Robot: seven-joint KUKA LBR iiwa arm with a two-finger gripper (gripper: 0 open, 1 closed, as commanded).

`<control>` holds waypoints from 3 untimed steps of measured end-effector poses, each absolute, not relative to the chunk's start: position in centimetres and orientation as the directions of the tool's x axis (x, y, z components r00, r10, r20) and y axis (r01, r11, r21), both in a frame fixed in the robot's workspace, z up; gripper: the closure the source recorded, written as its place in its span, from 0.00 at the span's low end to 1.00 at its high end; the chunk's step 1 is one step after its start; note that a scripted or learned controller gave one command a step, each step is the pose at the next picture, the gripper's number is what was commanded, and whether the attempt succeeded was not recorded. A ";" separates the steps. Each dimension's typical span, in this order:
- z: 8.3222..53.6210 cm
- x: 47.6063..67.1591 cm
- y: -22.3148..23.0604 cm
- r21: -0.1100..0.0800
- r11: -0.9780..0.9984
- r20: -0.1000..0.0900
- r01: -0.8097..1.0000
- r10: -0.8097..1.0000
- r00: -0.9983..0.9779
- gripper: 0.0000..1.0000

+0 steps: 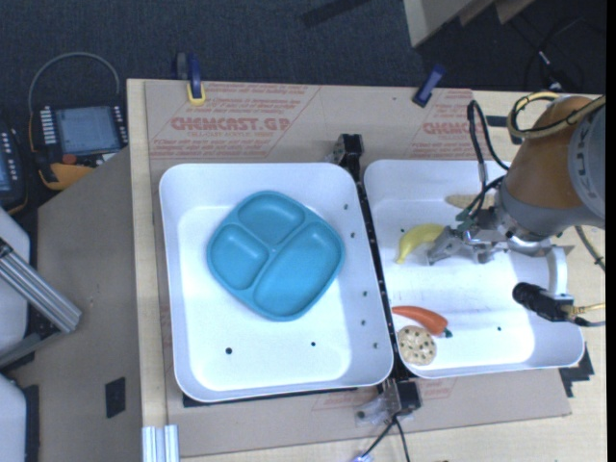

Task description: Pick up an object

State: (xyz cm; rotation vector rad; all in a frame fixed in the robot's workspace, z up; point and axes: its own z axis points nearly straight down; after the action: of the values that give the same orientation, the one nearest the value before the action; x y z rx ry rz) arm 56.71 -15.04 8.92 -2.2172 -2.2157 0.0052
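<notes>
The right bin holds a yellow banana near its left side, a red-orange pepper lower down, and a round speckled cookie at the front left corner. A pale object lies at the bin's back, partly hidden by the arm. My gripper hangs low in this bin, just right of the banana, its grey fingers pointing left toward the fruit. Nothing shows between them.
The left bin bears a blue divided plate in its middle. A black divider runs between the bins. The orange-banded arm covers the right bin's back right corner, with cables beside it.
</notes>
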 end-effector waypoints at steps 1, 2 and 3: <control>10.3 56.9 -15.1 0.000 -0.001 0.000 1.000 1.000 0.001 1.00; 14.6 57.2 -15.2 0.005 0.000 -0.002 1.000 1.000 0.000 1.00; 21.0 57.5 -15.7 0.008 0.001 -0.003 1.000 1.000 -0.001 1.00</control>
State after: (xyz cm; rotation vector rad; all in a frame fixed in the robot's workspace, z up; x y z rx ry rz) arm 57.47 -15.69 20.96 -2.2260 -2.2279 -0.0057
